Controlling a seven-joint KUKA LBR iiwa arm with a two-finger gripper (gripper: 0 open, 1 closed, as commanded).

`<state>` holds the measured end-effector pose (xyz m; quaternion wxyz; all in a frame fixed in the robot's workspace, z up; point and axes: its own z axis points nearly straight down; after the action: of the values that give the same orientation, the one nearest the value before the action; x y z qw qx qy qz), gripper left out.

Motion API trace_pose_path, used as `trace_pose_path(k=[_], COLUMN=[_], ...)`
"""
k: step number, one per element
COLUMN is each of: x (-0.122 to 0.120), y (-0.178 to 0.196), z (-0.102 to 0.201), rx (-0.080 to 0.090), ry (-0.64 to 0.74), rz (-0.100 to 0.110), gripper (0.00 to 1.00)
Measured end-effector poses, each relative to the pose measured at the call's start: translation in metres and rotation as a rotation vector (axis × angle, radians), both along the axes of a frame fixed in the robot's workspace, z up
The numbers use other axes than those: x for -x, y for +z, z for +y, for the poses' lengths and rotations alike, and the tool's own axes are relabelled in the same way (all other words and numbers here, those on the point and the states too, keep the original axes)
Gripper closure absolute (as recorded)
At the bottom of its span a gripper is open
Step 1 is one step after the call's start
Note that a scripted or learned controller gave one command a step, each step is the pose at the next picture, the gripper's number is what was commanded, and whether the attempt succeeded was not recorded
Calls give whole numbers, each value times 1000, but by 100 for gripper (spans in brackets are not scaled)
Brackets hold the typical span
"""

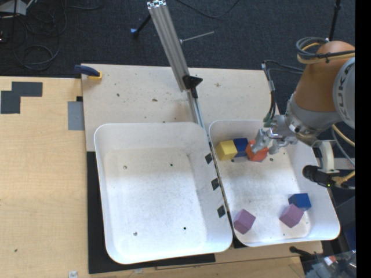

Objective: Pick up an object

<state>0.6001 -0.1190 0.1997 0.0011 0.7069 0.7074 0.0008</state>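
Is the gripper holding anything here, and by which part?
Cannot be told. The gripper sits right over the orange block beside the blue block, hiding any contact.

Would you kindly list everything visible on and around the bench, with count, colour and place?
bins: two, white, side by side on the bench
yellow block: one, right bin, far end
blue blocks: two, right bin, one behind the yellow block, one near the right wall
orange block: one, right bin, at the gripper
purple blocks: two, right bin, near end
metal rail: one, silver, slanting over the bench's far side
arm: one, grey and orange, right side
gripper: one, over the orange block
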Motion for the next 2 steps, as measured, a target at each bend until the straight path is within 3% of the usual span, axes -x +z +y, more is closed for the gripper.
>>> trace_pose_path(k=[2], x=[7], y=[94], z=[-9], rx=[0], ry=[-1], rz=[1], gripper=[100])
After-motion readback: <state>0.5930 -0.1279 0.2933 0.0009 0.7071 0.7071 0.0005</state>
